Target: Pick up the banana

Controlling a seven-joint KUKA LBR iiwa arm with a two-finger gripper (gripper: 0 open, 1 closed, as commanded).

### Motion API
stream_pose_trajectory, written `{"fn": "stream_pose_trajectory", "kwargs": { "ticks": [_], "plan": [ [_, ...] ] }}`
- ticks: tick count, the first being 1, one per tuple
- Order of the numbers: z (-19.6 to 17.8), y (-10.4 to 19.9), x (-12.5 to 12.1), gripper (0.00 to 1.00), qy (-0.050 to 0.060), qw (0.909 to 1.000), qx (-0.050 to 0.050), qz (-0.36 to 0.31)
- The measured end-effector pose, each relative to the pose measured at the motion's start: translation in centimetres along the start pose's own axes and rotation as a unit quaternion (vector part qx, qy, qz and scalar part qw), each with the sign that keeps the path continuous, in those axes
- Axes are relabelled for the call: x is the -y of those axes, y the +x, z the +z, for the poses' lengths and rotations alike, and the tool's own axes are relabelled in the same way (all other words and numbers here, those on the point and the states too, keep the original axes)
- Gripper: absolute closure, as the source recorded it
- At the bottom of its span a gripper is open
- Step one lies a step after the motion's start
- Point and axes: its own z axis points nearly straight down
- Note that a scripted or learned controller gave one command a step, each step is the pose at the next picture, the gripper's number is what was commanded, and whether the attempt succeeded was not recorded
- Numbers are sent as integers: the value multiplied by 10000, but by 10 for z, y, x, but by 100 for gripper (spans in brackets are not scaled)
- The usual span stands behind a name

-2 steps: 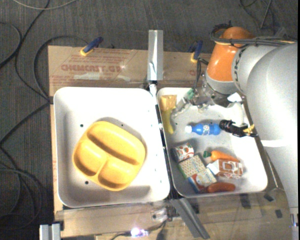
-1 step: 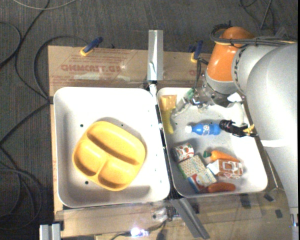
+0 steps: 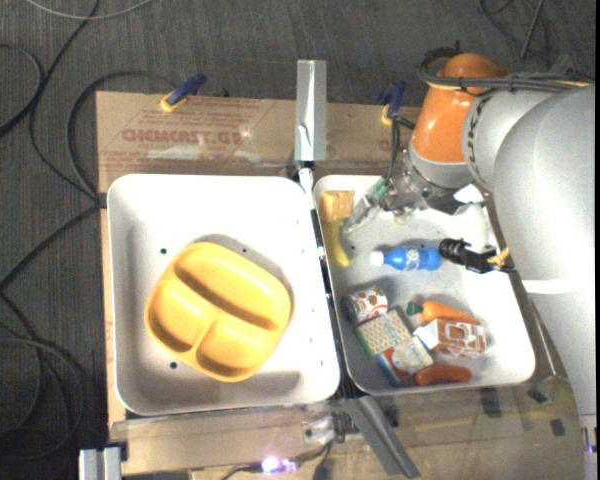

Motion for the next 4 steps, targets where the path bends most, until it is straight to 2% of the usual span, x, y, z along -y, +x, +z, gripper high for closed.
{"fn": "stream_pose_trajectory", "kwargs": {
  "ticks": [1, 2, 3, 4],
  "plan": [
    [0, 16, 61, 0, -53, 9997, -54, -224],
    [0, 5, 16, 0, -53, 9964, -32, -847],
    [-9, 6, 15, 100, -66, 9963, -42, -850],
    [-2, 6, 15, 100, -59, 9892, -34, -1463]
  ]
}}
